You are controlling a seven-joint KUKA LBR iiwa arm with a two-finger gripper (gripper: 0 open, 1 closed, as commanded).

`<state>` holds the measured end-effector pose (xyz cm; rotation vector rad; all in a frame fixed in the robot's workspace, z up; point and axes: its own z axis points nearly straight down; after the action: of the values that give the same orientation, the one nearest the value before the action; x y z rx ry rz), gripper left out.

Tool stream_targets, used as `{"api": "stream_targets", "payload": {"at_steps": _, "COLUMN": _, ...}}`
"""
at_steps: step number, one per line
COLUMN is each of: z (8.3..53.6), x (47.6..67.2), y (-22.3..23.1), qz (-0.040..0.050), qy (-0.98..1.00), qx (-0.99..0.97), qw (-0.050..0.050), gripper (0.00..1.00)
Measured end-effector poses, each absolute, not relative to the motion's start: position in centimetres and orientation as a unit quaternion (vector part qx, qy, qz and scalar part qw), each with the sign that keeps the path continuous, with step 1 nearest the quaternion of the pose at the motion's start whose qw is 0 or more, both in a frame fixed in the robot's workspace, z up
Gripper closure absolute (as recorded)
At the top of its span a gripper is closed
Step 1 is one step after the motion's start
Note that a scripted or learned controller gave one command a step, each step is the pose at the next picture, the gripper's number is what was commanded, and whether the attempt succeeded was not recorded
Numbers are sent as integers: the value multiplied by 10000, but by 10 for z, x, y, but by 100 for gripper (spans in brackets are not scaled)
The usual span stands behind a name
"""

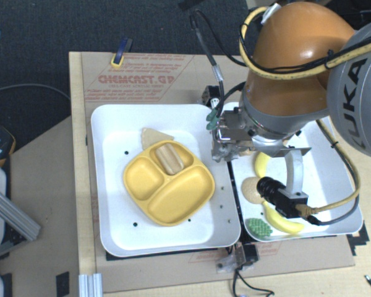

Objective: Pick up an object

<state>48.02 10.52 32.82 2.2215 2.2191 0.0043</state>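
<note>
The left bin (106,184) holds a yellow divided plate (173,193). A tan block (169,158) lies in the plate's upper right compartment. A pale beige wedge (152,136) peeks out behind the plate. In the right bin (332,177) a curved banana (283,223) runs down under the arm. Beside it lie a round tan biscuit (251,189) and a green patterned piece (258,228). My gripper (224,150) hangs low over the ridge between the two bins, just left of the banana's top end. The big orange and grey wrist hides much of the right bin.
A cardboard sheet with red lettering (136,76) lies under and behind the bins, with a blue and yellow clip (120,52) at its far edge. Black cables (207,39) run in behind the gripper. A metal rail (9,212) stands at the left.
</note>
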Motion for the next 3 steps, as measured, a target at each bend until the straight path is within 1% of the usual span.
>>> {"api": "stream_targets", "payload": {"at_steps": 2, "z": 348, "x": 481, "y": 106, "qz": 27, "qy": 7071, "qx": 7071, "qw": 20, "gripper": 100}}
{"api": "stream_targets", "payload": {"at_steps": 3, "z": 256, "x": 524, "y": 56, "qz": -43, "qy": 7050, "qx": 7092, "qw": -22, "gripper": 100}}
